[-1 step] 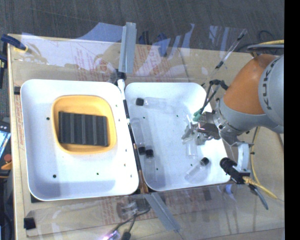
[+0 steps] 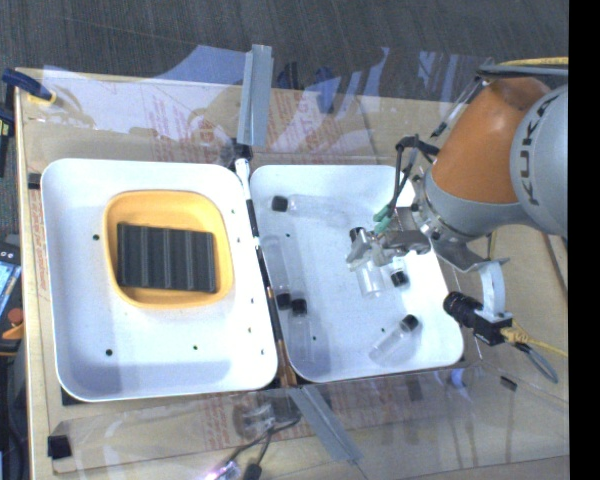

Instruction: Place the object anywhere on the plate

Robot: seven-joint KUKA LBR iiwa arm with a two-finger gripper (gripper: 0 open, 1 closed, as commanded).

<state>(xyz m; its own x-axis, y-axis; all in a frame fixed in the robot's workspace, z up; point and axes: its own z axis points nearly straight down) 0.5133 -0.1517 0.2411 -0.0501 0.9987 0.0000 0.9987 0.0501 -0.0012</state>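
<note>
A yellow plate (image 2: 170,208) with a dark ribbed insert (image 2: 167,256) lies in the left bin (image 2: 80,348). Several clear vials with black caps are scattered in the right bin (image 2: 325,363): one near the far left corner (image 2: 280,205), two by the left wall (image 2: 290,304), one near the front right (image 2: 397,339). My gripper (image 2: 364,253) hangs low over the middle right of the right bin. Another clear vial (image 2: 370,280) lies just below it, and a black cap (image 2: 399,278) sits beside that. Whether the gripper touches this vial I cannot tell.
The raised divider (image 2: 260,268) between the two bins runs between the gripper and the plate. The arm's orange band (image 2: 480,138) and grey wrist overhang the right bin's far right corner. A clear sheet covers the bench around the bins.
</note>
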